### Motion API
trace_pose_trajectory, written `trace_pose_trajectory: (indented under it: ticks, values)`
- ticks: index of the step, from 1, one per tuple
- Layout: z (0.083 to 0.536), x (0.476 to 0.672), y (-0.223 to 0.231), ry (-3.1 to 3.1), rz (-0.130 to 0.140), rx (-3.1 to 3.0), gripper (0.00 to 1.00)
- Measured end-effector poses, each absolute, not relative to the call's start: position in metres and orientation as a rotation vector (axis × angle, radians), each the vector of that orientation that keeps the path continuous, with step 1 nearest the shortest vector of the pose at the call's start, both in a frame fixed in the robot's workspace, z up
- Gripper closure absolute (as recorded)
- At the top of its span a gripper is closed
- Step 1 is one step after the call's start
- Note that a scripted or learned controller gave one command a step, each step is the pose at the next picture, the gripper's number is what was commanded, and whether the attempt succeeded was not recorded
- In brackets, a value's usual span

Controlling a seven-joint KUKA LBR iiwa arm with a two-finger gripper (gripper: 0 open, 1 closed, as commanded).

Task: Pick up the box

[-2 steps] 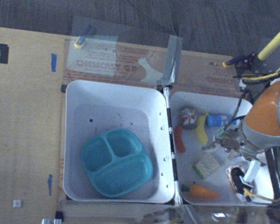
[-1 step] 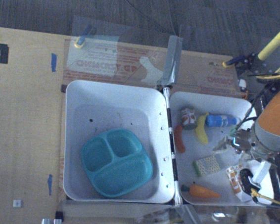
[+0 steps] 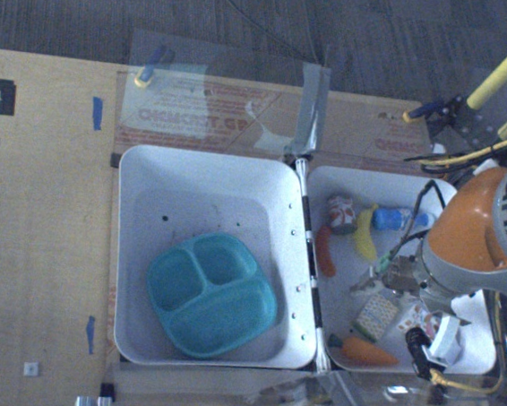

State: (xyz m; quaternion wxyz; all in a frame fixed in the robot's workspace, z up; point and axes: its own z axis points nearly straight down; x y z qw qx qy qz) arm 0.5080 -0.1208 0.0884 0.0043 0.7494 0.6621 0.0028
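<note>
Arm over the right bin, small patterned box lying under its wrist.

The left shallow white bin (image 3: 147, 186) holds a teal plastic three-compartment tray (image 3: 212, 294). The right shallow white bin (image 3: 481, 352) holds a red sausage-shaped toy (image 3: 325, 252), a yellow banana (image 3: 364, 234), a blue bottle (image 3: 394, 220), an orange carrot (image 3: 368, 351) and the small pale patterned box (image 3: 378, 316), its long axis slanting from upper right to lower left. The gripper (image 3: 396, 277) sits just above the box; whether it is clenched cannot be told.

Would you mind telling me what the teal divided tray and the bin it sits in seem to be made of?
Teal divided tray: probably moulded plastic, smooth with a soft sheen and rounded compartment edges. Left bin: likely matte white plastic or coated metal; the look leaves it open.
</note>
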Motion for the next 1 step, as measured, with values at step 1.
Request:
trace_pose_trajectory:
  ticks: [1]
  values:
    - [0.0887, 0.4829, -0.0958, 1.994, 0.013, 2.417, 0.00]
